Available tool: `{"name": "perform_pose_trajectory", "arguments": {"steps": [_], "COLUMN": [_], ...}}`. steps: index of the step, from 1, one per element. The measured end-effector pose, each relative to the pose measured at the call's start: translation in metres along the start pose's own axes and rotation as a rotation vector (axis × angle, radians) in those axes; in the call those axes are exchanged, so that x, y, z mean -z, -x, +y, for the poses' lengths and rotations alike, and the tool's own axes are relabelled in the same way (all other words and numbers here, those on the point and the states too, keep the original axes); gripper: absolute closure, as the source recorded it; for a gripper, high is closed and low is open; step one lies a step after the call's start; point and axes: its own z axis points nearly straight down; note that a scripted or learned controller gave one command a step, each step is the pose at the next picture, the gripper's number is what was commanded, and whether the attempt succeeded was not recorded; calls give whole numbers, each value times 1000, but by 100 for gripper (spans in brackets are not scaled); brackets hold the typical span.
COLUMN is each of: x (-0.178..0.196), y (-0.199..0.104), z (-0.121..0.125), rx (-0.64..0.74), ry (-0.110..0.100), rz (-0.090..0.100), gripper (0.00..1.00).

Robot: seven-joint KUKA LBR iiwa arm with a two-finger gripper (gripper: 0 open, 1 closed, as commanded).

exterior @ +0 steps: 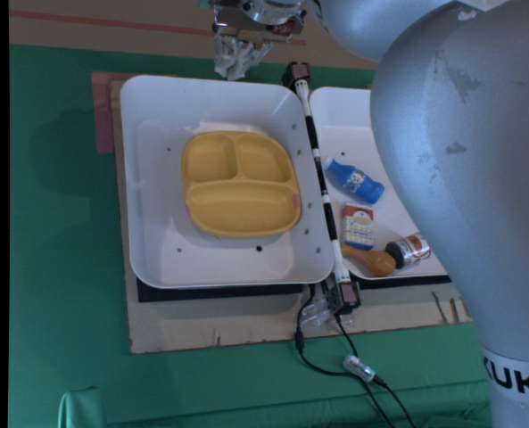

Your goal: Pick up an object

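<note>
Above the far edge of the left bin: gripper hangs beyond the rim, pale fingers close together with nothing visible between them; whether fully clenched cannot be told
Left bin: holds a yellow divided plate, lying flat near its middle
Right bin: blue bottle farthest, small carton nearer, then a brown bottle and a brown jar side by side at the near edge
Arm: grey bulk covers the right side of the right bin
Progress: judged from this view, nothing lifted yet; every object rests in a bin
Left to do: choose an object, descend, close on it, raise it clear
</note>
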Motion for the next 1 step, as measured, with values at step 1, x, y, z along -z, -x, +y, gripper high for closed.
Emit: {"name": "perform_pose_trajectory", "arguments": {"steps": [1], "x": [9], "y": [2], "z": [1], "rx": [-1], "ry": [6], "rz": [1], "gripper": [100]}}
